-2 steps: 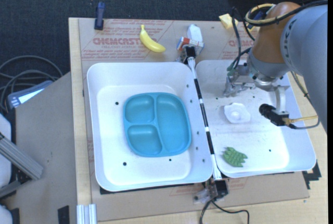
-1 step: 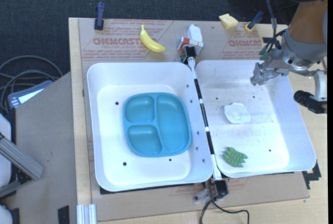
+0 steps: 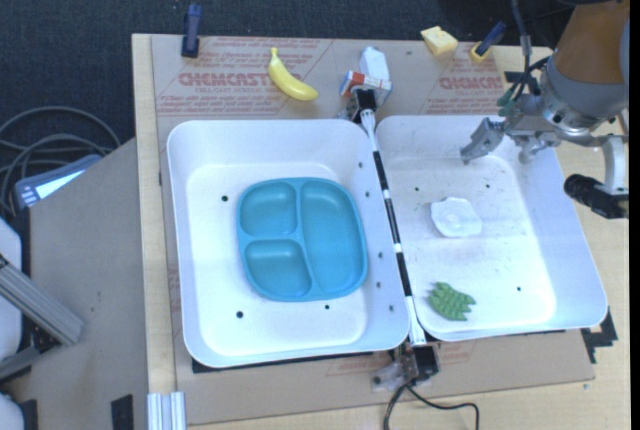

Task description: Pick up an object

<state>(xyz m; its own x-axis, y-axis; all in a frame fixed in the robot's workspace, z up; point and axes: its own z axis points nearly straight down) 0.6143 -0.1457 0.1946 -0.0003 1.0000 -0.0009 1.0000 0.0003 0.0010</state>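
Note:
A small white rounded object [image 3: 455,217] lies in the middle of the right bin [image 3: 560,248]. A green leafy toy [image 3: 451,301] rests near that bin's front left corner. My gripper [image 3: 503,144] hangs over the back part of the right bin, up and to the right of the white object, apart from it. Its two grey fingers [image 3: 478,142] point down and spread apart, with nothing between them. The orange-banded arm comes in from the upper right.
The left bin [image 3: 200,218] holds a blue divided plate [image 3: 300,238]. Behind the bins on the bench lie a yellow banana [image 3: 288,78], a small carton [image 3: 370,73], a yellow block [image 3: 438,40] and a blue clip [image 3: 191,28].

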